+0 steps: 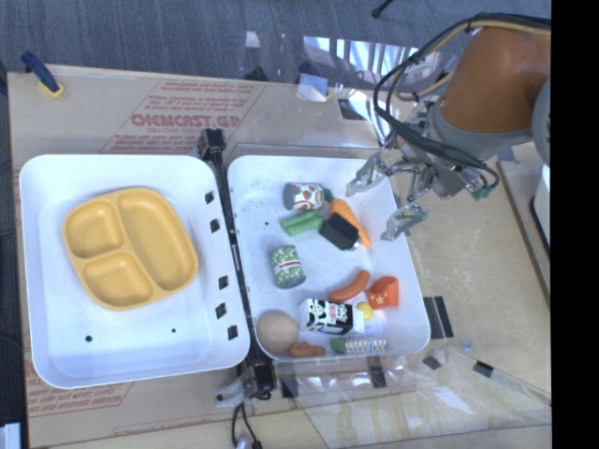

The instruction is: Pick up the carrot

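Right bin: carrot, open gripper

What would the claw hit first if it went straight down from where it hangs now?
Probably the right bin's bare floor near its right wall. The claw, fingers spread, hangs right of the carrot; depth is unclear.

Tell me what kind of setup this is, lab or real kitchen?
Likely a robotics lab bench, not a kitchen: two white bins on a board, toy food such as the carrot, and a cabled gripper hanging over them.
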Tool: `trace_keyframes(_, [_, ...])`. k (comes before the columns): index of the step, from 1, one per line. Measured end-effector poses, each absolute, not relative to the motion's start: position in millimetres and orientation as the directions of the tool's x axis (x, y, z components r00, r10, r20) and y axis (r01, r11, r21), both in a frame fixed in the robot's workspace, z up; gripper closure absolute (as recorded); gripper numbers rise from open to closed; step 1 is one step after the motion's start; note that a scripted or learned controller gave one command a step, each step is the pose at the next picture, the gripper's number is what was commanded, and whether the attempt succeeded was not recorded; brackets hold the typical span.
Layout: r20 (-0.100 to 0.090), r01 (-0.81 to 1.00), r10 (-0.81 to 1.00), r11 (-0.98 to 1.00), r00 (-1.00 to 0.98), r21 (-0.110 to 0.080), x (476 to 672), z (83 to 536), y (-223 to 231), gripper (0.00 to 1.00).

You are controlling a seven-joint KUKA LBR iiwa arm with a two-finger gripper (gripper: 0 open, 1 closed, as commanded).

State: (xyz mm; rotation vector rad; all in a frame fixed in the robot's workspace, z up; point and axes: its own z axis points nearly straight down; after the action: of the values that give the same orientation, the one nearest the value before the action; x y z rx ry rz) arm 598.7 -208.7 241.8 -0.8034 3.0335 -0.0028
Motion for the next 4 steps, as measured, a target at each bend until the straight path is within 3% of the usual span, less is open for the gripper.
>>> trace_keyframes(1, [-0.002, -0.59, -0.59, 0.807, -0.807, 0.0, 610.0, 92, -210, 0.0])
trace_keyframes(2, [0.0, -0.57, -0.57, 0.822, -0.822, 0.001, 590.6, 92, -208, 0.0])
trace_keyframes(3, [-0.002, -0.574, -0.574, 0.819, -0.819, 0.0, 592.3, 103, -206, 1.0])
trace_keyframes(4, [-0.004, -0.817, -0.817, 0.577, -0.577, -0.011, 590.7, 242, -210, 1.0])
